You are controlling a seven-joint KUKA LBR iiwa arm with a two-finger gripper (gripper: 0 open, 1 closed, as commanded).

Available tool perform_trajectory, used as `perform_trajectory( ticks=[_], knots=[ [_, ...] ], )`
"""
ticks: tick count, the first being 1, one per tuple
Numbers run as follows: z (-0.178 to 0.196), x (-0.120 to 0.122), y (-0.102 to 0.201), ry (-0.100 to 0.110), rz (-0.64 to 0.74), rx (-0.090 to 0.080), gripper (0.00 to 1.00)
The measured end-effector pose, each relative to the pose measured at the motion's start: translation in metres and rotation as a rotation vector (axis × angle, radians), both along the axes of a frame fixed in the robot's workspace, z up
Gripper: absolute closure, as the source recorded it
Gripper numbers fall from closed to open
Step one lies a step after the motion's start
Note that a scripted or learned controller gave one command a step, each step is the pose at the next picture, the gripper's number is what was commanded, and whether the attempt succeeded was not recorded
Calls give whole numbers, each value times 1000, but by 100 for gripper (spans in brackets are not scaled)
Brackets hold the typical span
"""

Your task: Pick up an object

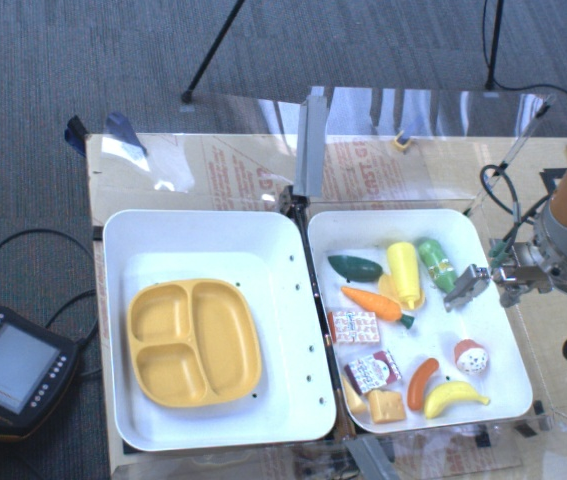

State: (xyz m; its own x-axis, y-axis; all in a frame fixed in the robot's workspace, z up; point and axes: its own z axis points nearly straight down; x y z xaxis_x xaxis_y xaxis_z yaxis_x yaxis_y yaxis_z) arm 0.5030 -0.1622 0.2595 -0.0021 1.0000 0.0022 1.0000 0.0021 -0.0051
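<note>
The right bin (498, 353) holds several toy foods. A dark green pepper (355, 266), a yellow bottle (404, 273) and a green bottle (435, 263) lie at the back. An orange carrot (373, 302) lies in the middle. Toward the front are two small red-and-white boxes (353, 326), a cheese wedge (387, 406), a red sausage (422, 382), a banana (455, 397) and a red-and-white ball (470, 356). My gripper (488, 281) hovers over the bin's right side, just right of the green bottle. It is open, with nothing between its fingers.
The left bin (143, 233) carries a yellow divided plate (193, 340). A grey post (310, 153) stands behind the seam between the bins. Cables (503, 183) hang near the arm at the right. A teach pendant (8, 368) lies on the floor at the left.
</note>
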Motion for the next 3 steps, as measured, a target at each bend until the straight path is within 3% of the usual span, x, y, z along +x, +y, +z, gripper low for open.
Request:
perform_trajectory(
  ticks=[1, 2, 3],
  knots=[
    [-64, 38, 38, 5, -171, 0, 0],
    [-154, 76, 29, -18, -131, 0, 0],
    [-143, 78, 29, -21, -134, 3, 100]
  ],
)
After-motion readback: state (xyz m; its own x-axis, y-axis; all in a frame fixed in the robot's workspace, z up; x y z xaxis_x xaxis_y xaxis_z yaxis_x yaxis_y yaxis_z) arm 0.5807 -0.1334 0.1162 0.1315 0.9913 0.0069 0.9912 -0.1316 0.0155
